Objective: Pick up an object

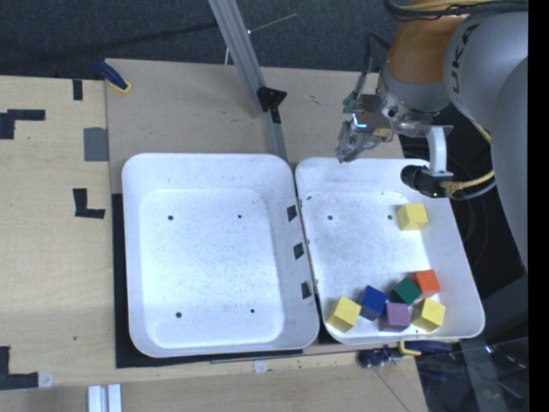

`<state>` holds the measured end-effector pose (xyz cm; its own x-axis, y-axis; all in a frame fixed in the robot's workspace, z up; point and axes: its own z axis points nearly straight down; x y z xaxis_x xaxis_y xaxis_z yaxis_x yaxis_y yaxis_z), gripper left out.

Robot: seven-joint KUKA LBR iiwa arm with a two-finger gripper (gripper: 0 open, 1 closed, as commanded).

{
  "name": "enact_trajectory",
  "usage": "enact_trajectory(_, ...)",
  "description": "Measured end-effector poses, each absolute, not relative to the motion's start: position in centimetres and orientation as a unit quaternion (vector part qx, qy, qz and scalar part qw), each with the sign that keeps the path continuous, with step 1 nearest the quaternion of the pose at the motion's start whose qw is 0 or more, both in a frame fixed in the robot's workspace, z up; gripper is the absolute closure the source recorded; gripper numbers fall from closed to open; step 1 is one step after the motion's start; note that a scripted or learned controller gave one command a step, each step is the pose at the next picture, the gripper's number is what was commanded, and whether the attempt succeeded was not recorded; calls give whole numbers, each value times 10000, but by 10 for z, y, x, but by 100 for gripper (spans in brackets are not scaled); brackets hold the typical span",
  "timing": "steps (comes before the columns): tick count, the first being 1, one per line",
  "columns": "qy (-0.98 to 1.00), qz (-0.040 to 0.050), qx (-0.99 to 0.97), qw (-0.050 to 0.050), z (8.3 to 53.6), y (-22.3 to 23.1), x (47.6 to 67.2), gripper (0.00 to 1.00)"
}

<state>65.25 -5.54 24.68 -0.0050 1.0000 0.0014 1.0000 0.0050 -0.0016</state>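
While above the bin rim (360,163), claw (350,151) empty

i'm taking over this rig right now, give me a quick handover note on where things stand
Gripper: hangs over the far rim of the right bin, nothing seen between its fingers; open or shut can't be told.
Things: all blocks lie in the right bin. A lone yellow block sits near the right wall; clustered at the near end are a yellow block, blue, green, orange, purple and another yellow.
Done: nothing picked up.
Left: descend on a block, grasp, lift.
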Motion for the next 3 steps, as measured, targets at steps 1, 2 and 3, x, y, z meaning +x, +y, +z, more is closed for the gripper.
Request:
enact_trajectory(1, -7090, 12, -7052, 19, 232, -11, 625, 100)
enact_trajectory(2, -7089, 9, -7053, 14, 231, 22, 597, 100)
enact_trajectory(3, -7090, 14, -7052, 17, 223, 59, 566, 100)
